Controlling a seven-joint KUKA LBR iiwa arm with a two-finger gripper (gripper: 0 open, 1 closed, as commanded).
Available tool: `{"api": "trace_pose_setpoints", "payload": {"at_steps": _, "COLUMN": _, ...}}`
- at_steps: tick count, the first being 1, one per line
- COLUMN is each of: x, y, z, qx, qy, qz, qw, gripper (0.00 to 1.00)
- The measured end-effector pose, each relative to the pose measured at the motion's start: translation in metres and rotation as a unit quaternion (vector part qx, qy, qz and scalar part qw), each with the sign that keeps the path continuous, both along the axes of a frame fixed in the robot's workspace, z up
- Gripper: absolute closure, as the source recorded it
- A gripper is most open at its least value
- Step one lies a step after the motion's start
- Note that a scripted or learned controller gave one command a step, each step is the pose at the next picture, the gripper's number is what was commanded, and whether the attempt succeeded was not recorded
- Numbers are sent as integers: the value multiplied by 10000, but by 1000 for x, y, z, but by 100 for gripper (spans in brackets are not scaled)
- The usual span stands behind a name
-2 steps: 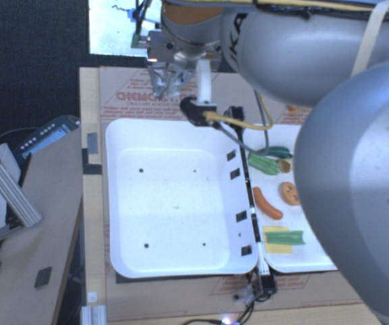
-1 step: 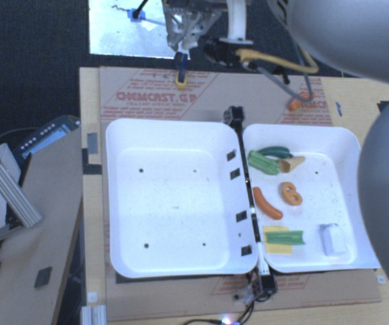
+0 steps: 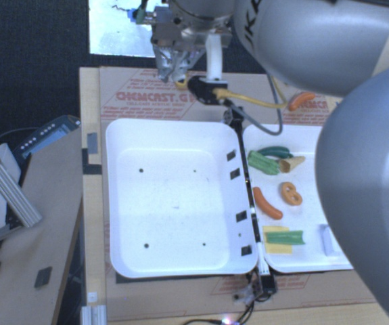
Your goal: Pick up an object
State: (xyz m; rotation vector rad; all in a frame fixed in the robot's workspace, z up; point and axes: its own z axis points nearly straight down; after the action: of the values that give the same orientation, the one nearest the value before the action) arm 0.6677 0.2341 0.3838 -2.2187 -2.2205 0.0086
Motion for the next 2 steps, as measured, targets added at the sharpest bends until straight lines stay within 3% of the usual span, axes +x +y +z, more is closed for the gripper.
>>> {"api": "trace_pose_setpoints", "payload": {"at_steps": 1, "x": -52, "y": 0, "z": 164, "qx": 54, "qy": -126, "qz": 32, "qw": 9999, "gripper": 100}}
{"api": "trace_pose_setpoints", "payload": {"at_steps": 2, "x": -32, "y": -3, "z": 36, "qx": -7, "qy": 14, "qz": -2, "qw": 10000, "gripper": 100}}
